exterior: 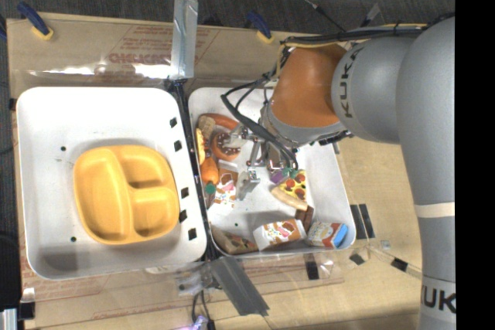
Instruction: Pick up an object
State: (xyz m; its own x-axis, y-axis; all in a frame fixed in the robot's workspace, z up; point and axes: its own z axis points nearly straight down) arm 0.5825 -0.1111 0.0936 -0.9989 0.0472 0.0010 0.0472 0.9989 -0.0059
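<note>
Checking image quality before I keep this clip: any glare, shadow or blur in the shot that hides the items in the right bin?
Camera view: light is even and soft, with mild sheen on the clear plastic sheet behind the bins; the arm covers the right bin's upper part and shades it a little; the gripper and small items look slightly soft, but the yellow tray is clear.

we see the arm (402,73) cut off by the right of the frame, and its orange band covers the upper right corner of the right bin (334,166). the gripper (255,170) is a tangle of metal at frame centre, too small for us to read. the toy food under it is partly hidden, and the cartons (298,233) at lower centre carry print we cannot make out.
</note>
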